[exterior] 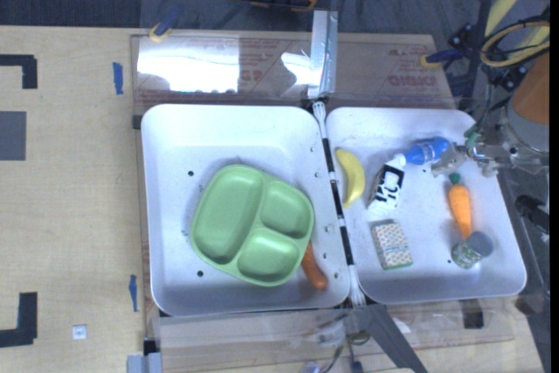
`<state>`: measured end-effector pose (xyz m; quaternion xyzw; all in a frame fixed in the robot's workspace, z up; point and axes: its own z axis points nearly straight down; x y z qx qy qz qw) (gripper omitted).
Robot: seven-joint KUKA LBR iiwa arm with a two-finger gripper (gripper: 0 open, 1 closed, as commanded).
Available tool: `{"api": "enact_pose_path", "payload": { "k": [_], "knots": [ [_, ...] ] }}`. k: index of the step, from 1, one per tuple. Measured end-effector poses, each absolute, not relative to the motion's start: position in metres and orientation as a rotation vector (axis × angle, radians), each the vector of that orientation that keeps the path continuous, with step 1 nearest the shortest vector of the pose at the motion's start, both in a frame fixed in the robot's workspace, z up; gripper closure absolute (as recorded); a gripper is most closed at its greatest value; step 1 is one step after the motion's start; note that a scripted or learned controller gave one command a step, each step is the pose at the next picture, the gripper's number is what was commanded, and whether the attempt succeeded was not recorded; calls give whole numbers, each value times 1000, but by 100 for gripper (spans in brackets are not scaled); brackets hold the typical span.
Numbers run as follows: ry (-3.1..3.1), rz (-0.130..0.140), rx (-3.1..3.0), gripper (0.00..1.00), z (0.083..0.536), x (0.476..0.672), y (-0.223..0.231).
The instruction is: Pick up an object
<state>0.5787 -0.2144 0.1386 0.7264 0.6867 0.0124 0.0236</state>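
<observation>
The gripper [476, 151] hangs over the right edge of the right bin [507, 275], near its far right corner; whether its jaws stand wide or narrow cannot be told from here, and nothing shows between them. Just beside it, toward the bin's far edge, lies a blue bottle [428, 152]. An orange carrot [459, 207] lies lengthwise near the right edge, with a small round grey-green jar [470, 252] just beyond its near end. A yellow banana [352, 175] curves along the bin's left edge, a black-and-white carton [389, 184] lies next to it, and a patterned box [391, 244] sits toward the near edge. In the left bin [166, 153] on the wooden counter [70, 188], a green divided plate [253, 224] fills the middle, and an orange piece [313, 268] peeks from under its near right corner.
</observation>
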Motion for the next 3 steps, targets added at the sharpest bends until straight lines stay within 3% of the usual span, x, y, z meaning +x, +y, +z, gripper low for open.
{"api": "enact_pose_path", "payload": {
  "k": [3],
  "knots": [
    [2066,51,2295,0,137,577,-213]
  ]
}}
